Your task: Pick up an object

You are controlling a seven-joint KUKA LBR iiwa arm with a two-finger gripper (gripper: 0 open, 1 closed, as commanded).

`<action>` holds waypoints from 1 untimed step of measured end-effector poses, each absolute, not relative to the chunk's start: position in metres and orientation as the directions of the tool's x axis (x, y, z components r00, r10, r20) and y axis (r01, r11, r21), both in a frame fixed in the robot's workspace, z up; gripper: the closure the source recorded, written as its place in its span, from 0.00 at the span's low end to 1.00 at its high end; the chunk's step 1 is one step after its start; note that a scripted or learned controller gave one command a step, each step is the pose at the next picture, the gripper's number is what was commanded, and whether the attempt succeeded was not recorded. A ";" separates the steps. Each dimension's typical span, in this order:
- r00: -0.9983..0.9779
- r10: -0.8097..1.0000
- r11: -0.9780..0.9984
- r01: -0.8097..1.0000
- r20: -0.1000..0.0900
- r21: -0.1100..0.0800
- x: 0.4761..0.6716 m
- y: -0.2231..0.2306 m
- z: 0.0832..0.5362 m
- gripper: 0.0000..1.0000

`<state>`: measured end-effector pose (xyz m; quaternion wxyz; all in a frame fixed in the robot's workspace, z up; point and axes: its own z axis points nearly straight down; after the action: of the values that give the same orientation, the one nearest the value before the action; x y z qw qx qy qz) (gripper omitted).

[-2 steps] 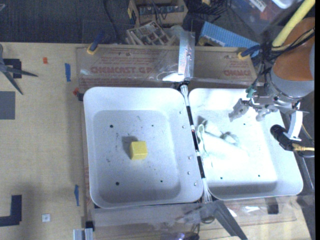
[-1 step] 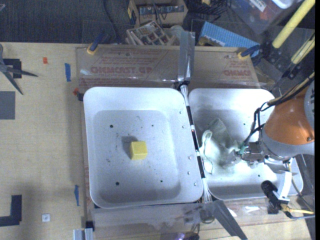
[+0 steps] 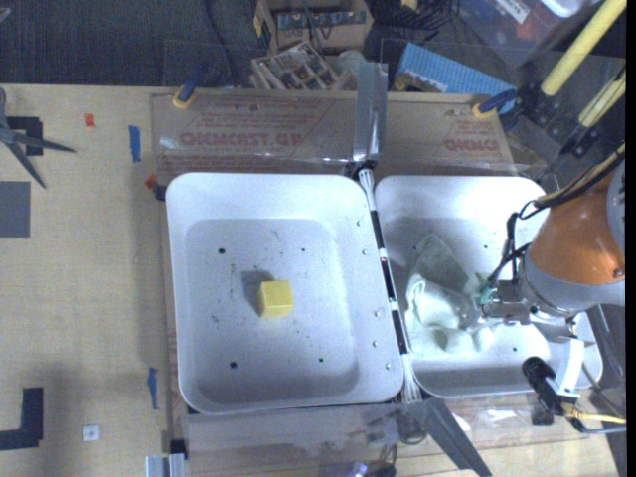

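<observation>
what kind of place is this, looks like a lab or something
Most likely a robotics lab or test cell. A robot arm reaches over two shallow white bins on a wooden bench; a small yellow block lies in the left bin, and cables and equipment clutter the floor behind.

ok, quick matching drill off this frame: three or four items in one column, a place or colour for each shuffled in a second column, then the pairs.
Items:
1. yellow block
2. pale crumpled object
3. orange band
4. blue clamp

Places:
A. in the right bin
B. on the arm above the wrist
C. in the left bin, near its middle
D. on the clear panel's far right corner, behind the bins

Pairs: 1-C, 2-A, 3-B, 4-D
</observation>
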<state>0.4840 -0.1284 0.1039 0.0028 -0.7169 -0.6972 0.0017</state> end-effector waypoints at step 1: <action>0.032 0.999 -0.032 0.999 0.001 -0.008 0.484 -0.130 0.110 1.00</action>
<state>0.4839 -0.1305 0.1101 0.0031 -0.7185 -0.6955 0.0026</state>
